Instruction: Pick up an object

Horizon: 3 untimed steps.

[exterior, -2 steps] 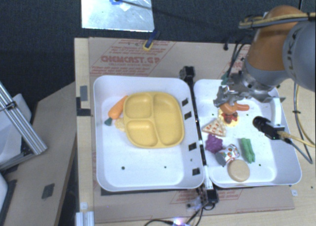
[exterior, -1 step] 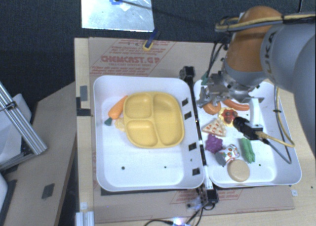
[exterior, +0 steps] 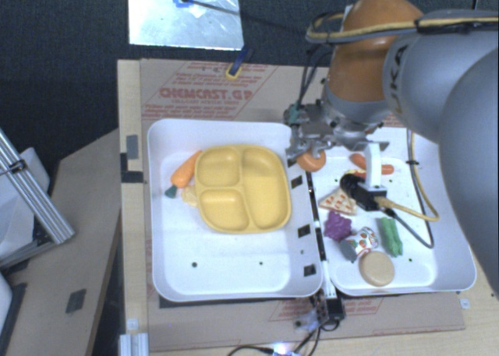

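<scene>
Far off to the gripper's left, in the left bin point(exterior: 234, 265), a toy carrot point(exterior: 185, 169) lies slanted against the edge of a yellow divided plate point(exterior: 238, 188), its green end pointing away from the gripper. The plate sits between the carrot and the gripper, its right edge close to the divider between the bins. A small pale scrap point(exterior: 189, 195) peeks out at the plate's left edge; I can't make out what it is.

The gripper point(exterior: 306, 149) hangs over the divider toward the back of the bins, and from here I can't tell whether it is open or closed. Right beneath it, just on the right bin's point(exterior: 440, 269) side, sits a round orange toy fruit point(exterior: 313, 161), touching or very nearly touching the gripper.

To the gripper's right lies a reddish piece point(exterior: 357, 160). Nearer the front of that bin, on the gripper's right, come a toy pizza slice point(exterior: 339, 202), a purple bunch point(exterior: 337, 226), a small can point(exterior: 360, 244), a tan round disc point(exterior: 377, 269) and a green piece point(exterior: 390, 236).
</scene>
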Available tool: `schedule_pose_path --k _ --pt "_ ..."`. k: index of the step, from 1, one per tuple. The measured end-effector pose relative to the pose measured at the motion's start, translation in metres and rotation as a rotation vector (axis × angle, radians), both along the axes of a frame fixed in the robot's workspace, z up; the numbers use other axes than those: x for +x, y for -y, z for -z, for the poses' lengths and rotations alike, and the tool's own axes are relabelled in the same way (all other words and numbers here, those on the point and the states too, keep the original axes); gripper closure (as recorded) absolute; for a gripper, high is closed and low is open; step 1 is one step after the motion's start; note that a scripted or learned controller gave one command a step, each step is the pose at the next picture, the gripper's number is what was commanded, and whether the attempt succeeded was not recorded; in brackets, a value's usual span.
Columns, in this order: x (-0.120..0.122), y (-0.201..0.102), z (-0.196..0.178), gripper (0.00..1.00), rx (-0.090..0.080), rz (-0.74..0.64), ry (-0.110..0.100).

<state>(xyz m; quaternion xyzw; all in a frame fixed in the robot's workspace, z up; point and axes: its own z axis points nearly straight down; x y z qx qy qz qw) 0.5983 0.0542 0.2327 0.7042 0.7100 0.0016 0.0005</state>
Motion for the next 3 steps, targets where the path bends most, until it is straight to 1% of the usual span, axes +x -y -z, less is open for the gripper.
schedule_pose_path --k 1,2,3 --pt "0.004 -0.019 -0.001 1.00 0.000 0.002 -0.001" --pt "0.006 -0.016 0.018 1.00 -0.002 0.007 -0.003" --pt "-0.002 -0.009 0.001 1.00 -0.001 0.007 -0.002"
